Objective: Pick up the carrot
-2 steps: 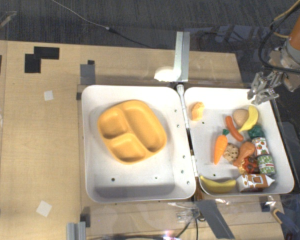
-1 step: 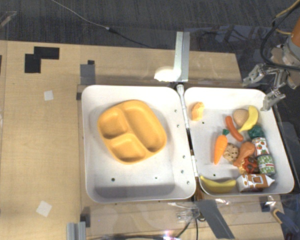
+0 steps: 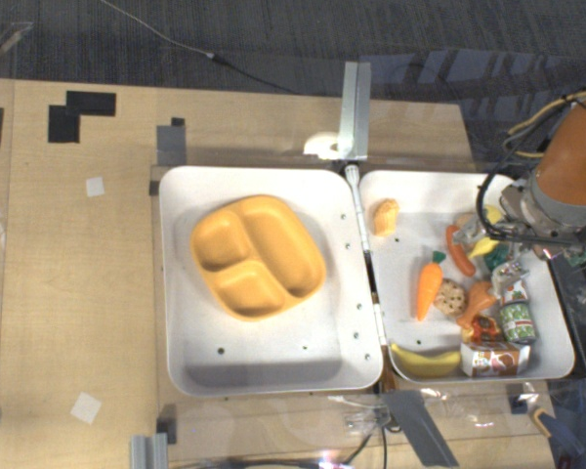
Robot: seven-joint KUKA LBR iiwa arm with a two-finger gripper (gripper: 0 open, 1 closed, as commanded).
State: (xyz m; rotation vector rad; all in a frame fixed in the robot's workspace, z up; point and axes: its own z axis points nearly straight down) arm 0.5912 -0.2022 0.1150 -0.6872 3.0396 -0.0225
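Note:
The carrot (image 3: 428, 287), orange with a green top, lies upright in the picture near the middle of the right bin (image 3: 410, 189), touching nothing but the bin floor. My gripper (image 3: 508, 244) hangs below the orange wrist band at the bin's right side, over a cluster of small items. It is well to the right of the carrot, about a carrot's length away. The wrist body and cables hide what lies directly under the gripper.
Beside the carrot sit a cookie (image 3: 449, 298), a banana (image 3: 426, 362) along the front wall, a bread roll (image 3: 385, 215) at the back left, a red pepper (image 3: 458, 249) and packaged goods (image 3: 513, 320). The left bin (image 3: 176, 291) holds a yellow divided plate (image 3: 258, 255).

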